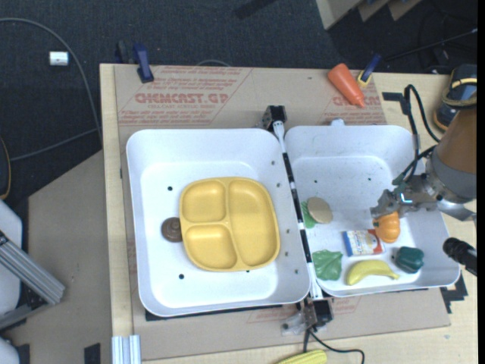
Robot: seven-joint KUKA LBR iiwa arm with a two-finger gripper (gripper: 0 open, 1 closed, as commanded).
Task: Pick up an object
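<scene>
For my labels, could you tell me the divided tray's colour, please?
Yellow divided tray, camera view.

Two white bins are sitting on the bench: a left bin [144, 203] and a right bin [341, 139]. One yellow divided tray [227, 224] and one brown disc [171, 229] are lying in the left. Six items are lying in the right: tan piece [319, 210], orange fruit [388, 227], small carton [359, 242], banana [370, 272], green leaf piece [327, 264], dark green piece [409, 258].

The tan surface [227, 101] carries two shallow white bins side by side, the right bin [356, 139] under the jaws and the left bin [151, 226] well left of them, with an orange bottle [347, 86] lying beyond.
</scene>
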